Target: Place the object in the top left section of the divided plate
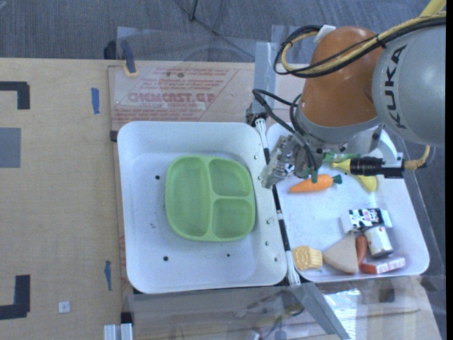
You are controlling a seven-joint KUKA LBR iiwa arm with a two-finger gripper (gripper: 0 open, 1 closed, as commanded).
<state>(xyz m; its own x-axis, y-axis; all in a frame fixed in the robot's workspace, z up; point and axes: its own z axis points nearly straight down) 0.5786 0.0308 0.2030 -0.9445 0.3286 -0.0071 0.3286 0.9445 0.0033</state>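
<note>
1. The arm (368, 76) reaches in from the right; its pincer (283, 163) hangs over the rim between the bins. I cannot tell its opening or hold.
2. Wooden bench (56, 190); grey carpet (85, 13) beyond.
3. Left of the pincer, the left bin (134, 261) holds a green plate (210, 197).
4. Just right, a carrot (313, 183) lies in the right bin (311, 225).

From my remote seat, the green divided plate (210, 197) lies open to reach in the left bin (134, 190), while the arm (340, 83) overhangs the right bin (417, 239), where a toy carrot (313, 183) and packaged items (368, 236) crowd the floor.
</note>
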